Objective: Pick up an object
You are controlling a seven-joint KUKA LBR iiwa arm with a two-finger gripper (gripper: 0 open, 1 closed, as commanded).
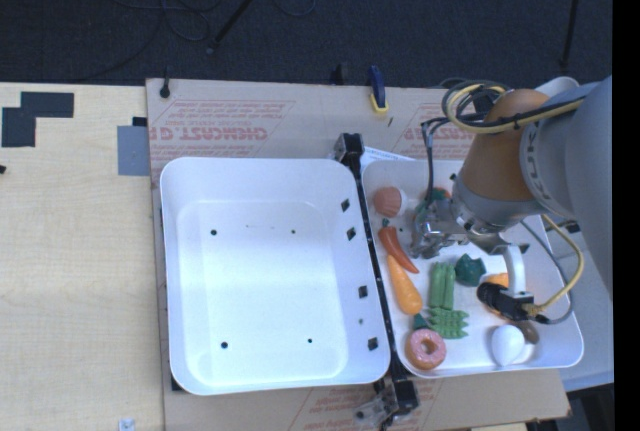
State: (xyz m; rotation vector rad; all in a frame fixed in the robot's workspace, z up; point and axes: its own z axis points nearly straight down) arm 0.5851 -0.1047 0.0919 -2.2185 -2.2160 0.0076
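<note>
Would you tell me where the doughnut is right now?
The doughnut lies in the right bin, at its near-left corner, just below the carrot.

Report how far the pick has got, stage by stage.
Done: the arm has reached into the right bin, and the gripper sits low among the toys, beside the carrot and the peach-coloured ball. In hand: nothing visibly; no object can be seen between its fingers. Left: grasp and lift. The carrot, green vegetable, doughnut and white egg all lie on the bin floor.
</note>
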